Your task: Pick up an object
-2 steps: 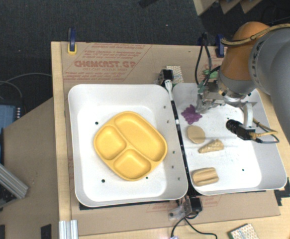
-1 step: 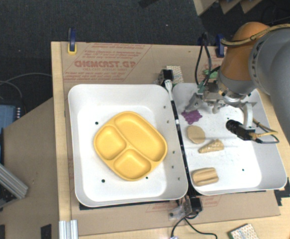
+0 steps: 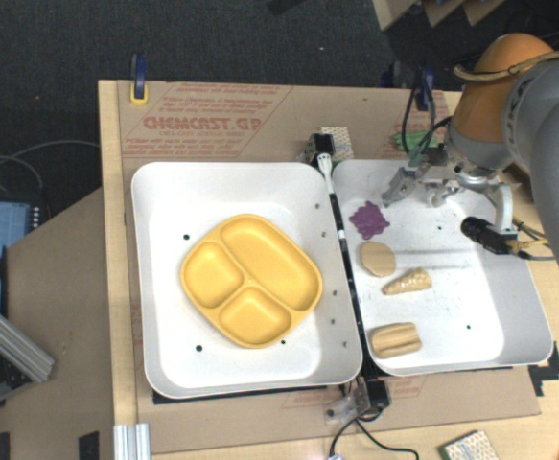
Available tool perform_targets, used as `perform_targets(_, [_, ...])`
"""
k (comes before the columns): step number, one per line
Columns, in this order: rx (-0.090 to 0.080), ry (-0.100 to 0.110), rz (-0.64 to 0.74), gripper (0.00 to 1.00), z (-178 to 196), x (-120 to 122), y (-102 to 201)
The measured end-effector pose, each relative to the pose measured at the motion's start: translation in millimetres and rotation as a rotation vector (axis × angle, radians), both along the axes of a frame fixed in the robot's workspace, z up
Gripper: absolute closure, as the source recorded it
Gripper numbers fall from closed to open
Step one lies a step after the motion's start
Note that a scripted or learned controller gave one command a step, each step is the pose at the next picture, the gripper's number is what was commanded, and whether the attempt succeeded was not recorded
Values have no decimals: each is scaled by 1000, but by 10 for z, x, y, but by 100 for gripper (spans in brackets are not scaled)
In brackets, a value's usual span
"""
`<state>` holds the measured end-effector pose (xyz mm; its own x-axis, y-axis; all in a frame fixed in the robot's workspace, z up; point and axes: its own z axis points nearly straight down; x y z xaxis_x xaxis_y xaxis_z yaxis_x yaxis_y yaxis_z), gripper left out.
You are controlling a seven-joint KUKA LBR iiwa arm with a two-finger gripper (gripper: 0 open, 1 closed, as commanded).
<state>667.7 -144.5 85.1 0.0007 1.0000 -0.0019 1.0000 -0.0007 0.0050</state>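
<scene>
Gripper [image 3: 423, 188] hangs over right bin [image 3: 509, 329], jaws spread, nothing held — nearest purple piece [image 3: 368, 219] looks light, flat, probably soft; pinch across its narrow width.

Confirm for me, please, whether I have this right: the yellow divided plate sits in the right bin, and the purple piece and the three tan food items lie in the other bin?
Not quite: the camera view shows the yellow divided plate in the left bin, not the right. The rest stands: the purple piece and the three tan food items lie in the other bin.
</scene>
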Motion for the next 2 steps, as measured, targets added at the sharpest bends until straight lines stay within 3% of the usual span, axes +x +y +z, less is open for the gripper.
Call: perform_targets(2, [0,3,1,0,0,-9,9])
